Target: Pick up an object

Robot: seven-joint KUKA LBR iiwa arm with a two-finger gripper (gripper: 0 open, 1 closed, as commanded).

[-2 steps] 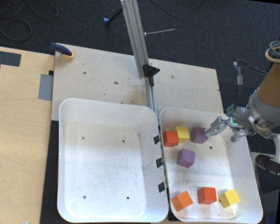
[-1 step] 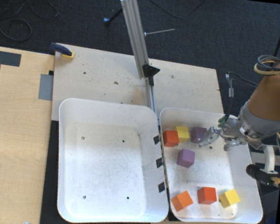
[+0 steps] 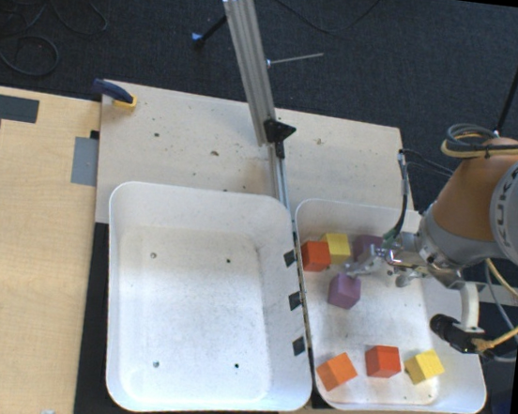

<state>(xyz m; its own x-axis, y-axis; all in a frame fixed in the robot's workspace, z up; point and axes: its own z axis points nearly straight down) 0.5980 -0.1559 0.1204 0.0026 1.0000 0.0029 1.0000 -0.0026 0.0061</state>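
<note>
The right bin [image 3: 461, 394] holds several small blocks. A red-orange block [image 3: 315, 254], a yellow block [image 3: 336, 247] and a purple block [image 3: 366, 246] sit in a row near its far left corner. A second purple block [image 3: 344, 291] lies just in front of them. An orange block [image 3: 338, 370], a red block [image 3: 383, 361] and a yellow block [image 3: 424, 366] lie near the front wall. My gripper [image 3: 369, 265] reaches in from the right, low over the bin, just above the nearer purple block and beside the far purple one. Nothing is visibly lifted.
The left bin [image 3: 128, 231] stands beside the right one, with black clips [image 3: 294, 300] along the shared wall. A slanted aluminium post [image 3: 254, 63] rises behind the bins. The grey and orange arm [image 3: 481, 207] covers the right bin's far right corner.
</note>
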